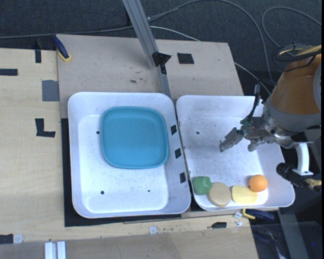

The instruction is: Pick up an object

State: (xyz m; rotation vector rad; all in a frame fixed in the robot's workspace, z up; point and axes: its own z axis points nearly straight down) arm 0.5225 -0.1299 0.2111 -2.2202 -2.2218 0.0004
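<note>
Along the front edge of the right bin [216,112] lie a green object [201,184], a tan round object [220,193], a yellow object [243,194] and an orange ball [257,183]. My gripper [241,142] hangs over the middle of the right bin, behind these objects and apart from them. Its fingers [228,142] are spread open with nothing between them. The arm comes in from the right, its orange band at the view's right side.
The left bin [81,144] holds a blue square plate [134,136]. A slanted metal pole [146,31] rises behind the bins. Cables trail across the dark floor at the back right. Bare white bin floor lies left of the gripper.
</note>
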